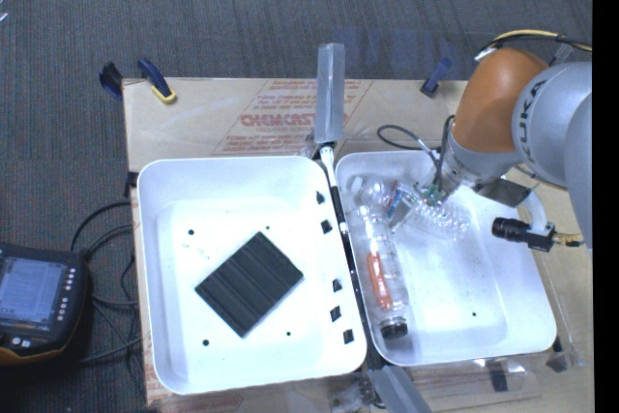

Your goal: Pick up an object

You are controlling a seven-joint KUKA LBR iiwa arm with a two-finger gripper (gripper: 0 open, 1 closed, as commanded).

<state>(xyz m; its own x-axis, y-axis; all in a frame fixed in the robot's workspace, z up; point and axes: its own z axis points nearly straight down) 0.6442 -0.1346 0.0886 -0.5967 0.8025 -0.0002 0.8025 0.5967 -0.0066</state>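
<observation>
Nearest the camera, along the bottom of the frame, lie the front rims of two shallow white bins set side by side on a wooden bench (193, 111). At the lower left of the frame, on the grey carpet, sits a handheld control pad (34, 300) with a lit screen and black cables trailing from it.

The left bin (155, 208) holds a dark ribbed square pad (250, 282), turned like a diamond and lying flat near the bin's middle. A row of small black clips runs along the divide between the bins.

In the right bin (522, 305), a clear plastic bottle (382, 271) with an orange label and a dark cap lies along the left wall, cap toward the bottom of the frame. Just beyond it, near the bin's upper middle, lies a crumpled clear plastic piece (435, 216).

The gripper (428, 193) hangs over that crumpled plastic, close to the bottle's upper end; whether its pincer is apart or together cannot be told. The grey arm (551, 126) with its orange band enters from the right.

Farther back, blue clamps (152, 77) grip the bench's rear edge, and an upright clear post (331, 97) stands between the bins.
</observation>
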